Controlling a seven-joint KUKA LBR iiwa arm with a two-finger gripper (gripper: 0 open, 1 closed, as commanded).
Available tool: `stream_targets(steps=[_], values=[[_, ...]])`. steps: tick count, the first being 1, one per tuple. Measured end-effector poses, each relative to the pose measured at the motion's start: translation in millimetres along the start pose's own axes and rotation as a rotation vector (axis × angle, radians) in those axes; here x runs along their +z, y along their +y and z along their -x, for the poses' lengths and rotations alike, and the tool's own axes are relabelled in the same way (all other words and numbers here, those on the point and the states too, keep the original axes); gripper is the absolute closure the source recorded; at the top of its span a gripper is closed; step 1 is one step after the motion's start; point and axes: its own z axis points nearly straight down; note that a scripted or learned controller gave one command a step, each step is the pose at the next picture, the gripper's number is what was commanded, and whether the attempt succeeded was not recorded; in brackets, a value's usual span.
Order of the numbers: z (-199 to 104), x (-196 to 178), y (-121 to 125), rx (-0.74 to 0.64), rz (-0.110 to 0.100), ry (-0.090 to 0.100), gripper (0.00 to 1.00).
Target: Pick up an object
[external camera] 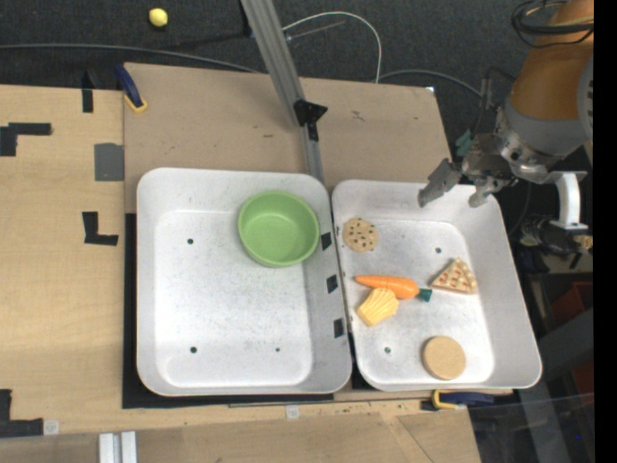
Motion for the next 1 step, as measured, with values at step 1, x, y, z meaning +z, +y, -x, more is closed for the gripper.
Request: stream_targets(steps=[1], values=[[0.0, 0.0, 0.0, 0.0, 0.0, 0.0, 0.0]])
